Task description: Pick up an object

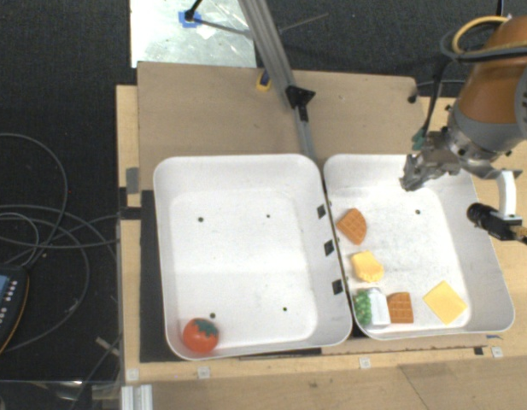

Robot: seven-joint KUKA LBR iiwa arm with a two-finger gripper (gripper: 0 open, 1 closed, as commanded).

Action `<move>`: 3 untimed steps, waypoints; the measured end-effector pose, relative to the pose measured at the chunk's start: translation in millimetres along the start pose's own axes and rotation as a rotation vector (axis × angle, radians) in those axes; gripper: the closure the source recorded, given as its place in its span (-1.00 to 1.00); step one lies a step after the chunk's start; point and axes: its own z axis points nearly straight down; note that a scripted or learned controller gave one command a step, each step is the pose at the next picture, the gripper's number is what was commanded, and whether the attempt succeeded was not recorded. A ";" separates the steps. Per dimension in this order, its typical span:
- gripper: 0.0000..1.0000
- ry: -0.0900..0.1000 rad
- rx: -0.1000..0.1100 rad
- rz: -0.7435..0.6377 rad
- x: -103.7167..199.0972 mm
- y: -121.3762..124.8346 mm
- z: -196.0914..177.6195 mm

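Note:
The right bin (468, 229) holds several toy foods: an orange waffle (352, 225), a yellow lump (367, 267), a green-and-white piece (365, 307), a small brown waffle (400, 307) and a yellow cheese slice (444, 301). A red tomato (200, 335) lies in the near-left corner of the left bin (237, 195). My gripper (413, 178) hangs over the far part of the right bin, up and to the right of the orange waffle. It is well apart from every object.
A grey tripod pole (276, 49) slants across the bench behind the bins. Black clips (328, 248) sit along the seam between the bins. Cables and a pendant (2, 297) lie on the floor at the left.

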 end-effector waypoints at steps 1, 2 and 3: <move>1.00 0.002 0.005 -0.005 46.8 -11.1 6.9; 1.00 0.003 0.005 -0.008 102.7 -13.4 9.7; 1.00 0.003 0.002 -0.008 150.7 -21.5 -5.6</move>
